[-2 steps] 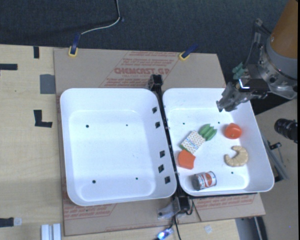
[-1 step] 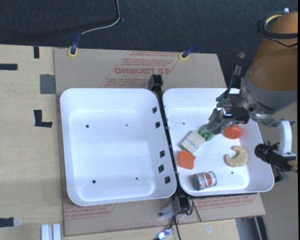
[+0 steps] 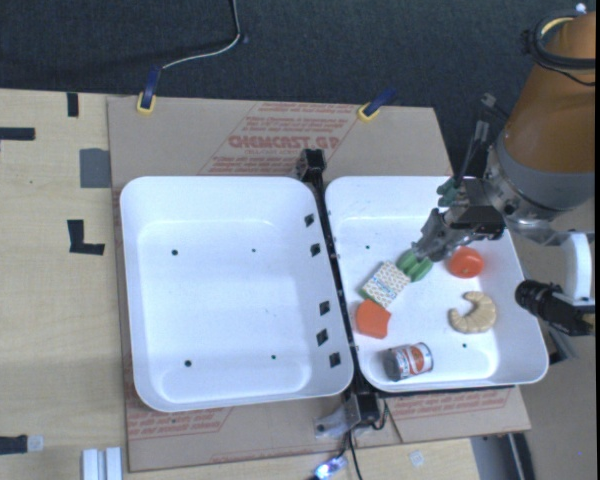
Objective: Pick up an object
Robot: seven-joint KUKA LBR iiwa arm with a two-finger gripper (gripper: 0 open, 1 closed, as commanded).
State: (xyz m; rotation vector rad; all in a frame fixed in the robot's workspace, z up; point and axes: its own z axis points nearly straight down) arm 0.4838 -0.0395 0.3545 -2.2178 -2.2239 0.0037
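Note:
The right bin (image 3: 370, 203) holds several small objects: a green piece (image 3: 413, 264), a patterned white block (image 3: 384, 284), an orange-red block (image 3: 373, 319), a red-orange round piece (image 3: 466, 262), a tan crescent shape (image 3: 473, 312) and a small red-and-white can (image 3: 409, 361) lying on its side. My gripper (image 3: 427, 245) reaches in from the right and sits low, right over the green piece. The gripper's tips touch or overlap the green piece's upper right edge.
The left bin (image 3: 220, 288) stands beside the right one, joined by a black divider (image 3: 322, 258). Both rest on a cardboard sheet (image 3: 270, 138). The arm's grey and orange body (image 3: 555, 118) looms over the right bin's far right side.

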